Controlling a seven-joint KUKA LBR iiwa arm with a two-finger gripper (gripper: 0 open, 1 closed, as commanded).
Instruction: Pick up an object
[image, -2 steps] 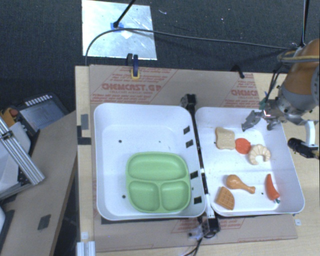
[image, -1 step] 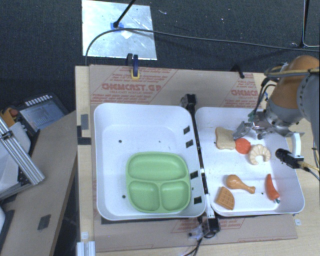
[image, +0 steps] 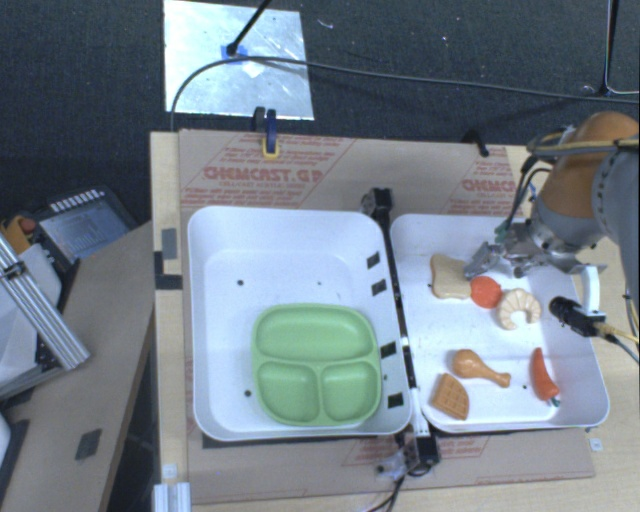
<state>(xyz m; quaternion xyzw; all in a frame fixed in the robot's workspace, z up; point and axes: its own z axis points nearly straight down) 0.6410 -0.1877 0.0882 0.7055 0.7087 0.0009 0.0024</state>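
Note:
The right bin (image: 585, 400) holds several toy foods: a beige chunk (image: 449, 277), a red tomato (image: 485, 291), a pale croissant-like piece (image: 518, 308), a drumstick (image: 478, 368), a waffle wedge (image: 450, 397) and a red sausage (image: 543, 374). My gripper (image: 497, 261) hangs over the far part of this bin, just above and right of the beige chunk and behind the tomato. Nothing shows held in it. The grey arm with its orange band (image: 590, 165) comes in from the right.
The left bin (image: 215, 300) holds a green divided plate (image: 317, 363). A black divider strip (image: 392, 300) runs between the bins. Cables cross the dark floor at the back, and a grey side table (image: 70, 330) stands at left.

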